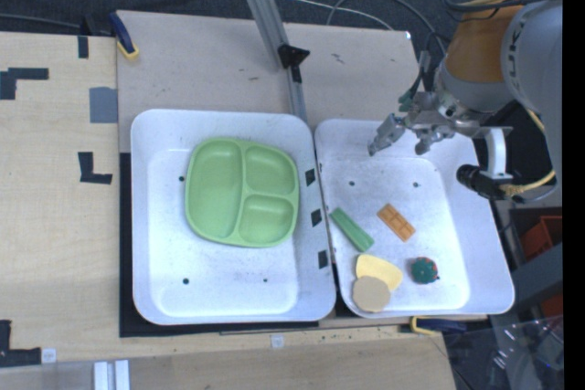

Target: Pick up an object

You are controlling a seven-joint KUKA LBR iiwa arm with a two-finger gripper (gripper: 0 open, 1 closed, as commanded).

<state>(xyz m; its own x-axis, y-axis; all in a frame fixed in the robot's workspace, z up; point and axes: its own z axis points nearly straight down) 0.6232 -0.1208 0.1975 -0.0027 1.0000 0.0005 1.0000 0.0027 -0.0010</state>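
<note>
One grey arm reaches in from the right, its tool [402, 137] poised over the right white bin's [475, 224] far end, fingers apparently spread, holding nothing. Nearer: ridged orange block [396, 221], green stick [352, 229], yellow wedge [380, 269], tan disc [371, 293], small green ball [423, 269].

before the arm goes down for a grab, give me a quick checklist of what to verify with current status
1. Gripper carries nothing: ok, nothing between its fingers.
2. Fingers spread for a grasp: ok, they look open.
3. Gripper above a target: not ok, it hangs over the back of the right bin; the objects lie nearer the front.
4. Orange block free to grab: ok, it lies apart from the rest.
5. Green stick free: ok, though near the bin's left wall.
6. Yellow piece separate from tan disc: not ok, they touch.
</note>
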